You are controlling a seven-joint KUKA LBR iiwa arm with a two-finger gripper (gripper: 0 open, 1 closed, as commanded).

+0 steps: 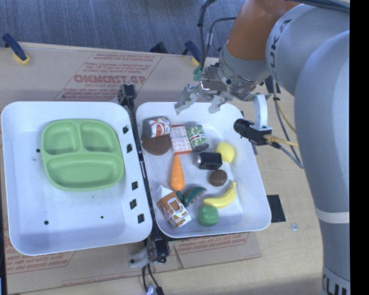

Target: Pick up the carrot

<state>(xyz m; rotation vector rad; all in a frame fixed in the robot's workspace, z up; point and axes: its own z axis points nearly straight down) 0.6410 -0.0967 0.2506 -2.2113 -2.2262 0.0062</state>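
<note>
The orange carrot (177,173) lies in the right bin (253,183), near its middle, pointing toward the near side, with its green top (191,195) just below it. My gripper (200,99) hangs above the far edge of that bin, well apart from the carrot. Its two fingers (186,98) are spread, with nothing between them.
Around the carrot lie a brown cookie (156,144), a red-white packet (180,139), a green can (197,137), a black block (209,160), a lemon (226,152), a banana (221,196), a green ball (208,215) and a small carton (174,209). The left bin holds a green divided plate (82,153).
</note>
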